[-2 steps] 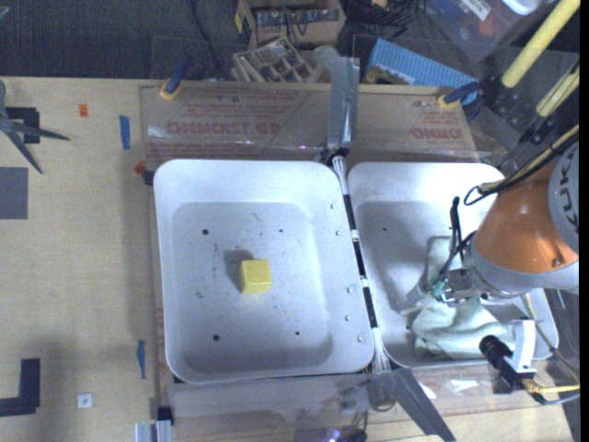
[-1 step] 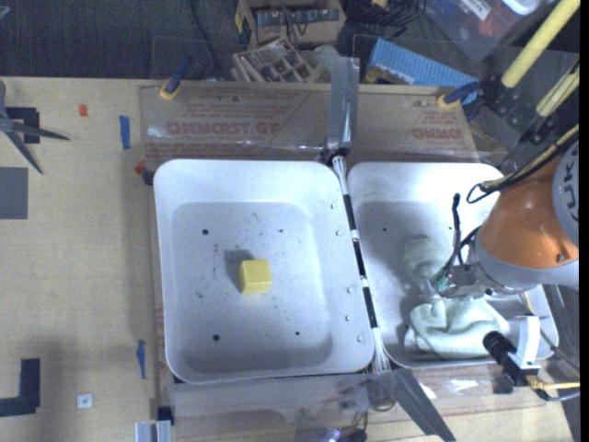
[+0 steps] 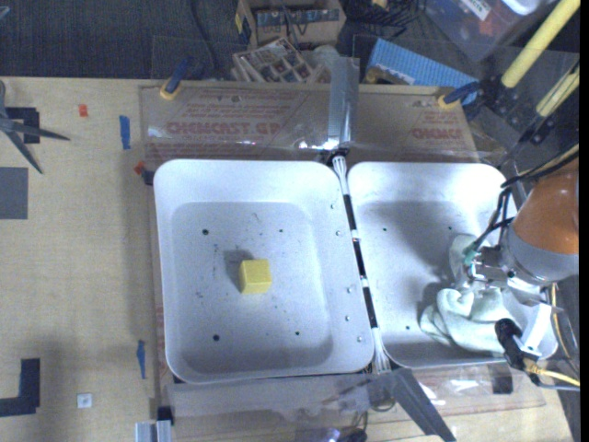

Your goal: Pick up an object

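The tool (image 3: 474, 288) is seen low in the right bin (image 3: 405, 191), at that bin's near right corner, under the grey wrist and the orange band (image 3: 550, 212) of the arm. It is positioned over a pale, crumpled soft object (image 3: 449, 320) that is lying on the bin floor close to the near wall. Whether contact is made cannot be told, and whether the tool is open or closed cannot be told either; the wrist and cabling hide that part. No object is seen lifted clear of the floor.

Judgement: the grasp step is in hand, and the pale soft object is taken as its target. For a good grasp, the tool should be centred on the bulk of the object rather than on a loose edge, since a soft thing is likely to slip or to be pinched only by a fold. The near wall and corner are close, so a straight vertical descent and lift are advised, to avoid scraping the rim.

Farther left, a small yellow block (image 3: 256, 276) is noted in the left bin (image 3: 184, 191), near the middle of its floor, well apart from the tool. Its open position would make it the easier pick if the present try fails.

Beyond the bins, the surface (image 3: 74, 247) carries clear sheeting (image 3: 239, 127).
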`<state>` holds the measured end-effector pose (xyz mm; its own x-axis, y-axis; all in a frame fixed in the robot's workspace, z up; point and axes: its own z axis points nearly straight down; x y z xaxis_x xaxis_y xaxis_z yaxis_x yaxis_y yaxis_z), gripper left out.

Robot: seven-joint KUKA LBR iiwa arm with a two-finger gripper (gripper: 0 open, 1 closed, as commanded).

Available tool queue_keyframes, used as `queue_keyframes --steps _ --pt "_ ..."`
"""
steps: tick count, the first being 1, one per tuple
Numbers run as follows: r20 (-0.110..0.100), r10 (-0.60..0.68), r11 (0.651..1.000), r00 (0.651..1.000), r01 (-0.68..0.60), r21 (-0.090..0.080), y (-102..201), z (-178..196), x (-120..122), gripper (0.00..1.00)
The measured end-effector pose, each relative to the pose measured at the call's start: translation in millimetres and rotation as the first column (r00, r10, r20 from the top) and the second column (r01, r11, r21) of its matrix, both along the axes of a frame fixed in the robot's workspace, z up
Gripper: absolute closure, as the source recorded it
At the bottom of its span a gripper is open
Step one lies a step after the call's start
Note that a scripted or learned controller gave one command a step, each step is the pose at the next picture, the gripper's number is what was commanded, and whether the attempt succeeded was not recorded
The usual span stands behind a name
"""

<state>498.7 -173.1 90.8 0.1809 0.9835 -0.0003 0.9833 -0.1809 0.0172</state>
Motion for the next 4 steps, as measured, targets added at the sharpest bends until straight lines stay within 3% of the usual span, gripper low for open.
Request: queue_keyframes --steps 1,2,3,4 --pt "0.005 -0.331 0.944 0.944 0.331 -0.001 15.4 -0.1 4.0 1.0" --pt "-0.022 -0.659 0.752 0.752 0.659 -0.001 63.1 59.5 12.3 1.0" --pt "-0.02 -0.788 0.616 0.616 0.788 -0.003 142.9 148.2 30.9 1.0" --pt "-0.02 -0.92 0.392 0.392 0.92 -0.004 94.5 90.6 64.6 1.0"
